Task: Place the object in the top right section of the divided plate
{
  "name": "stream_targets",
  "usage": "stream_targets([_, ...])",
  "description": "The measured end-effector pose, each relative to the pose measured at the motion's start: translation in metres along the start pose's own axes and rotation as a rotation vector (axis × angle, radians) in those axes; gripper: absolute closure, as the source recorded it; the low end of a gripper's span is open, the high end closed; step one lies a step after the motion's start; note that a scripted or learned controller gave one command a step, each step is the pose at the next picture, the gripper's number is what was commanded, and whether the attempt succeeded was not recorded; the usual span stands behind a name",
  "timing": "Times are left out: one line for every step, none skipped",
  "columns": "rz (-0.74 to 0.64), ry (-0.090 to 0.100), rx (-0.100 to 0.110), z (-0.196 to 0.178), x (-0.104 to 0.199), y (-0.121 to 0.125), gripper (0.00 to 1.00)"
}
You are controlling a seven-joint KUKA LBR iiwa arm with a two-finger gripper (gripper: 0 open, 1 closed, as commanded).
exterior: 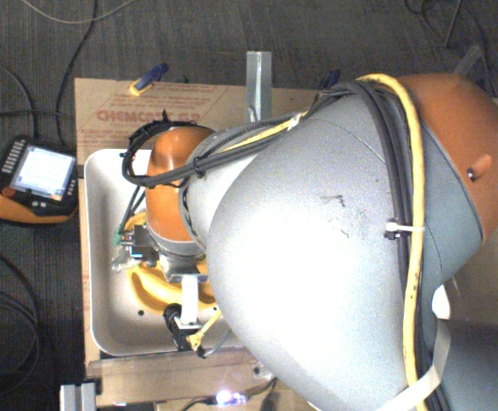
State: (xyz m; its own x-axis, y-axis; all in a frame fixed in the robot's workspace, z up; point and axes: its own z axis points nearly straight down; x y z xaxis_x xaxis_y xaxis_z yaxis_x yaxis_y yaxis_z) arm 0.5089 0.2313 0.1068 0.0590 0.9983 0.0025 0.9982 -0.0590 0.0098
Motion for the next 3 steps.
stream_targets([-0.012, 0.005, 0.008, -0.004, 0.007, -0.003, 1.00])
stream_targets([0.051, -0.003, 0.012, -0.124, -0.044, -0.016, 1.00])
stream_targets([-0.175, -0.009, 0.013, -0.232, -0.017, 0.056, 1.00])
